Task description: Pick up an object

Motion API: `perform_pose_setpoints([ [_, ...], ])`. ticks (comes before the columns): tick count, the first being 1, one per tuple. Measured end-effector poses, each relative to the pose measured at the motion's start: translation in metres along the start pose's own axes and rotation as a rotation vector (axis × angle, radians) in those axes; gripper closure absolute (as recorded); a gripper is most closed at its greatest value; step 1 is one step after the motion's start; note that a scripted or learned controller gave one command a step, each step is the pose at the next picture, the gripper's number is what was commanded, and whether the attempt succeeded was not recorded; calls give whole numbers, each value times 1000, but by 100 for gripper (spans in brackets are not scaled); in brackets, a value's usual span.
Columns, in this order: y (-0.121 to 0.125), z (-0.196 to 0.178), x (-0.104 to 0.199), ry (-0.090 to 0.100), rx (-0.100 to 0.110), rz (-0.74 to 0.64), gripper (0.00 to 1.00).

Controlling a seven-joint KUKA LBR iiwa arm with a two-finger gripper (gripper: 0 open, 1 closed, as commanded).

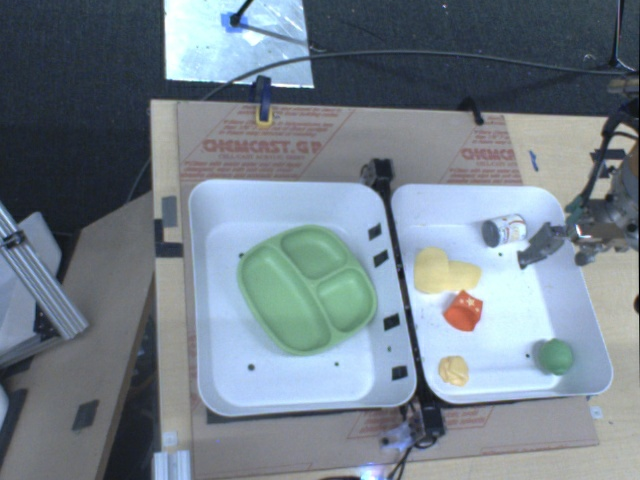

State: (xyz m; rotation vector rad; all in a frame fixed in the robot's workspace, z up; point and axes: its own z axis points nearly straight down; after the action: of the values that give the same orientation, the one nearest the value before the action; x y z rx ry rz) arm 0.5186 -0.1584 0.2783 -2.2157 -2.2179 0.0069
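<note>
Okay, starting at the near edge of the table (520, 153). The right-hand shallow white bin (585, 298) has a small yellow lump (454, 370) by its near wall and a round green ball (554, 356) in the near right corner. A step further in sits an orange-red chunky block (463, 311), and just beyond it, nearly touching, a pale yellow soft-looking shape (440, 271). The left-hand shallow white bin (215, 298) carries a light green three-section plastic tray (307, 288), lying flat, well apart from everything I care about.

Now the far end of the right bin, and here's the interesting bit: a small silver-and-white can (503, 230) lying on its side, with some red on the label. My pincer (562, 245) comes in from the right, over the bin's far right part. I see two dark prongs spread apart with nothing between them, so I'd call it released.

The can is the nearest thing to it, just beside it toward the left and slightly further back. Its long axis runs roughly left to right, dark end pointing left, so it lies nearly in line with my reach. My read: I'd want the prongs straddling the can's short width.
</note>
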Motion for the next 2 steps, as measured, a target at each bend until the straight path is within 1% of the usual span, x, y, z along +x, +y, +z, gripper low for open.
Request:
perform_pose_setpoints([
  [1, 2, -5, 0, -2, -10, -3, 0],
  [2, 2, 50, 11, 0, -5, -1, 0],
])
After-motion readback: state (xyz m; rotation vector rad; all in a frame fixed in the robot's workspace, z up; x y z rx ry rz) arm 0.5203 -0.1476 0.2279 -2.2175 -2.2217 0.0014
